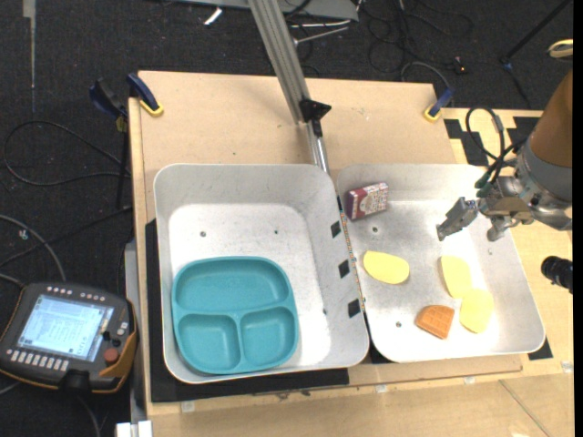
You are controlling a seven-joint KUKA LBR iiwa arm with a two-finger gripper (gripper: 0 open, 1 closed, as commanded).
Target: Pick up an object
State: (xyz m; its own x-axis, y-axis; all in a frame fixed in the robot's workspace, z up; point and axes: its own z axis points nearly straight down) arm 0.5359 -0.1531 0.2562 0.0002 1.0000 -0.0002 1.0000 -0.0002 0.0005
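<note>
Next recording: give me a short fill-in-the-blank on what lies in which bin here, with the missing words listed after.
1. The teal divided tray lies in the ____ bin.
2. The tray has ____ compartments.
3. The small carton lies in the ____ bin, near its far-left corner.
4. The orange piece lies between two ____ pieces.

Missing words: left; three; right; yellow

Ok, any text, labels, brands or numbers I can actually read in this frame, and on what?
None can be read.
Small carton in the right bin: print on its faces, too blurred to read.
Handheld pendant left of the bench: lit screen and buttons, too small to read.
</note>
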